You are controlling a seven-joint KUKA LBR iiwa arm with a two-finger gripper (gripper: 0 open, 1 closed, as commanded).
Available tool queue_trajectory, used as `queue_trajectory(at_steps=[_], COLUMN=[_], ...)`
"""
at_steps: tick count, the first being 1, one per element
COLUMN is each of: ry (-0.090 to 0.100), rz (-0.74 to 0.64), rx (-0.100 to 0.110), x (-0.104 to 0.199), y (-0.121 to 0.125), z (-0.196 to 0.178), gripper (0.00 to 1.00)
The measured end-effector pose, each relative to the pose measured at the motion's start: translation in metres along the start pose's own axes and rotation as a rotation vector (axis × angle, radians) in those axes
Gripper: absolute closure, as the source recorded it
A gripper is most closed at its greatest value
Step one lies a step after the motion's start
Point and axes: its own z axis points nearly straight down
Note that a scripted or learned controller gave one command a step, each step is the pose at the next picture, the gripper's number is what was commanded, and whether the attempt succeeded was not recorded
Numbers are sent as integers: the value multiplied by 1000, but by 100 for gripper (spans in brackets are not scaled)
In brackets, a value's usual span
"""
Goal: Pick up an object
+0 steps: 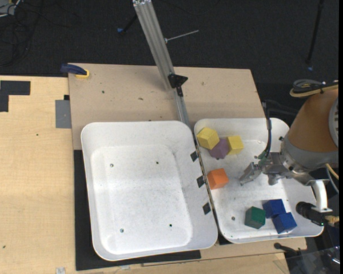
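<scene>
Two bins: a shallow white plastic left bin (97,147) and a shallow white plastic right bin (240,128) sat side by side on the light wooden table (126,93).
Arm: the grey robot arm with an orange band (311,127) reached over the right bin's right edge.
Tool: the two-finger tool (252,174) hovered over the middle of the right bin with its fingers spread and nothing between them.
Far-left corner of right bin: a yellow cube (207,137) touched a purple block (220,149), and a smaller yellow cube (235,144) sat just beside the purple one.
Left edge of right bin: an orange cube (218,178) lay near the tool, apart from it.
Near edge of right bin: a dark green cube (254,217) lay beside two blue blocks (279,214), which touched each other.
Far edge of table: an aluminium rail (157,41) rose at a slant, and a blue and yellow clamp (74,70) sat at the far-left corner.
</scene>
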Motion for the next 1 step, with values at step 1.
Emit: queue_trajectory(at_steps=[1], ry=[-2], rz=[7], rx=[-5], x=[-2], y=[1], z=[-13], gripper=[100])
